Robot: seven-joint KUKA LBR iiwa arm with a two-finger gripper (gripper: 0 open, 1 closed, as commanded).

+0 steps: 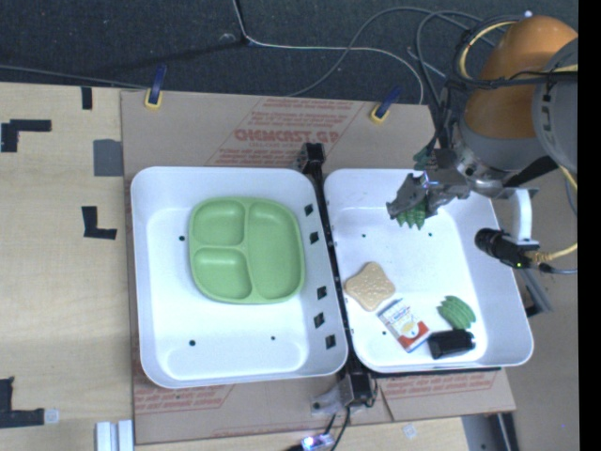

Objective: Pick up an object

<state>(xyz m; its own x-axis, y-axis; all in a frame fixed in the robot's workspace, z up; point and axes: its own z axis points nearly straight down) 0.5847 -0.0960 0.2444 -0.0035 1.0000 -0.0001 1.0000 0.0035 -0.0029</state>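
A green divided plate (pixel 247 250) lies in the left white bin (pixel 150 280) on cardboard (pixel 282 130).

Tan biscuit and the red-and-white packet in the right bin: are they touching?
Apart. The camera view shows a strip of white bin floor between the tan biscuit and the red-and-white packet.

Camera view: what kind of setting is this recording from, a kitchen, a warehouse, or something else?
Most likely a robotics lab bench for grasping trials. Two white bins sit clamped on a cardboard sheet, holding toy-like items such as a green divided plate and a cracker, with loose cables behind.
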